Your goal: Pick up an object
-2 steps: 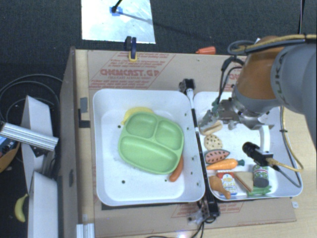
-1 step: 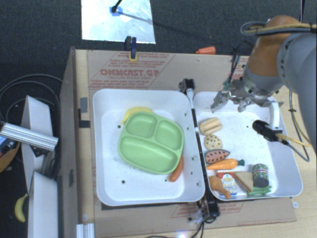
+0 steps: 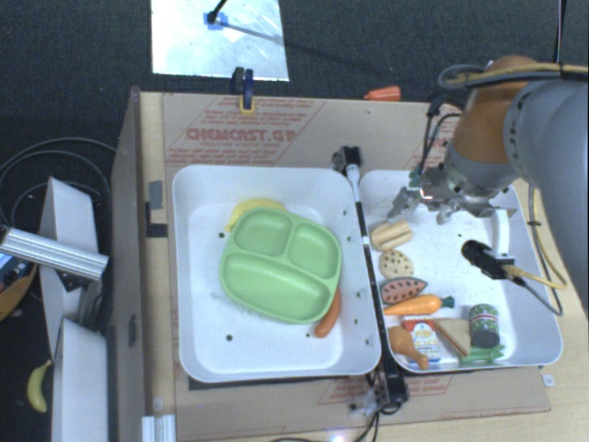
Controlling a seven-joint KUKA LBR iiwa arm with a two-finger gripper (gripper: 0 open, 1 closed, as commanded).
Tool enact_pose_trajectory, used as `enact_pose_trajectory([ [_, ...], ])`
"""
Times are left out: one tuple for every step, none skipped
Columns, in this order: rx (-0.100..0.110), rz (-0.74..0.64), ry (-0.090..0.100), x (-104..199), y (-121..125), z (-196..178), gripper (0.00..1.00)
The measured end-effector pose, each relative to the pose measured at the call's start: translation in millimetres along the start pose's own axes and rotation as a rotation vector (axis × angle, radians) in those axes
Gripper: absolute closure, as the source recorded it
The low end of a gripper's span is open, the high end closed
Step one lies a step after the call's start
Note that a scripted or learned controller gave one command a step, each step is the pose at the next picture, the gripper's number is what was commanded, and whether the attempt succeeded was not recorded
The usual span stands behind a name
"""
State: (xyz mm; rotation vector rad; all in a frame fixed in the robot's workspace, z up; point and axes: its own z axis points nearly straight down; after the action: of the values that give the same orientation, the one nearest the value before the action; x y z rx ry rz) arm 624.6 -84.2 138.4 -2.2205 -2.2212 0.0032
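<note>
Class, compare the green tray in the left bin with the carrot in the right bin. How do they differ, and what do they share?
The tray is pale green; the carrot is orange with a green tip. The tray is broad, flat and split into compartments; the carrot is slim and tapered. The tray takes up much of the left bin; the carrot is one small item among many crowded in the right bin. Both lie flat, clear of the tool.

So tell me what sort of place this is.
Probably a robot lab's grasping test bench: a grey robot arm reaches over two white bins of toy food such as a carrot, with loose cables beside the bench.
</note>
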Motion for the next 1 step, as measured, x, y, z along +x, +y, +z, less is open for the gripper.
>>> enact_pose_trajectory([
  [-0.011, 0.001, 0.001, -5.1, 1.0, 52.9, 0.00],
])
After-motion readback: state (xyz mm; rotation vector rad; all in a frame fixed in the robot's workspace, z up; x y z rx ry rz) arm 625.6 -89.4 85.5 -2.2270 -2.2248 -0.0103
